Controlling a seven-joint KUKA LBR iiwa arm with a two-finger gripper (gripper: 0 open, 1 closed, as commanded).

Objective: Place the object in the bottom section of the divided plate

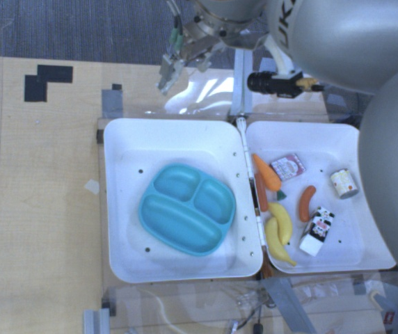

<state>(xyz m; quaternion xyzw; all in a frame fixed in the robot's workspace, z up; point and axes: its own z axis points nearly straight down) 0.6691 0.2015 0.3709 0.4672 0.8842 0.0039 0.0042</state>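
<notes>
The divided plate (188,209), light blue with 3 sections, lies flat in the left bin at the frame's lower centre, its long bottom section toward the lower left, nothing in it.

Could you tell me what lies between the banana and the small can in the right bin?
In the camera view, a sausage and a cow-print carton lie between the banana and the can.

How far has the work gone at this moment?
Nothing looks done: the light blue divided plastic plate in the left white bin has nothing on it. The gripper hangs above the bench beyond the bins. The yellow toy banana, orange toy carrot and other items lie in the right white bin.
</notes>
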